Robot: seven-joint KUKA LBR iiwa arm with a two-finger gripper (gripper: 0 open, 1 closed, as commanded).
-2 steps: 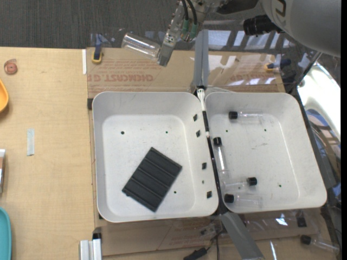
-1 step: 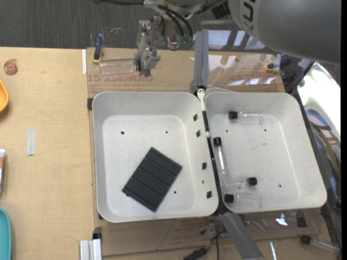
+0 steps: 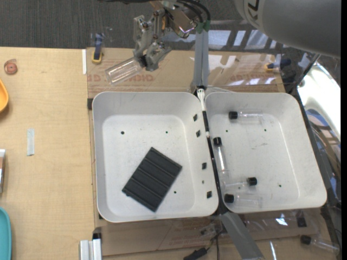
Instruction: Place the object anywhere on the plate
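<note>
In the camera view, the gripper [image 3: 147, 58] hangs high beyond the far edge of the left bin [image 3: 103, 145], and a clear tube [image 3: 122, 70] sticks out from its fingers toward the left, so it seems closed on this tube. The plate [image 3: 152, 178], a dark ribbed slab, lies flat in the near part of the left bin, well apart from the tube. The risk, I think, is that the tube is held only at one end and is round: it may slip on the way, or roll off the plate after release. More tubes [image 3: 241, 114] lie in the right bin [image 3: 303, 145].
</note>
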